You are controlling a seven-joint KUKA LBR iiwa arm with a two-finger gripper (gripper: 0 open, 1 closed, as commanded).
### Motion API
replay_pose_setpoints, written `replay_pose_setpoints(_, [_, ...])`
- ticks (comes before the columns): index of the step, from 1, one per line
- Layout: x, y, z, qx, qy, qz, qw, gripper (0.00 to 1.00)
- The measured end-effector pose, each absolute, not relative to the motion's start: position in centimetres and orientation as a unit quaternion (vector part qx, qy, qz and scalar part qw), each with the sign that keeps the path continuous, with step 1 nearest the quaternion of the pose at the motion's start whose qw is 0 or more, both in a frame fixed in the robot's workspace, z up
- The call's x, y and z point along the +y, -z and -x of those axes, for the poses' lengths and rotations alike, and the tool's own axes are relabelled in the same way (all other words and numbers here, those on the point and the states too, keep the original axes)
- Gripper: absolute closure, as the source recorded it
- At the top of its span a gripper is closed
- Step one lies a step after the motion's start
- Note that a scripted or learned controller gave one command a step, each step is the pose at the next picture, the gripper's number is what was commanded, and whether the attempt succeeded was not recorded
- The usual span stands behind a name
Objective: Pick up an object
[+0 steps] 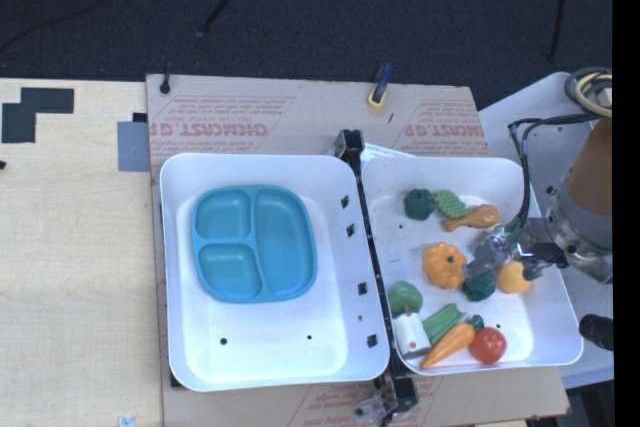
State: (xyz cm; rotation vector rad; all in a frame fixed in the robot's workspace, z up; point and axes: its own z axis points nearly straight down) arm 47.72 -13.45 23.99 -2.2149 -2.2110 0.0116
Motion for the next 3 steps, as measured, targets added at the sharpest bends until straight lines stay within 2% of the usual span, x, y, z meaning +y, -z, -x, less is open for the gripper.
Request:
replay_pose_setpoints(1, [-13.5, -24.4, -47.9, -0.707, -0.0009, 0.707, 0.002, 0.00])
replay_pose_setpoints(3, [-11.5, -14.0, -48.2, -0.707, -0.0019, 0.707, 0.004, 0.00])
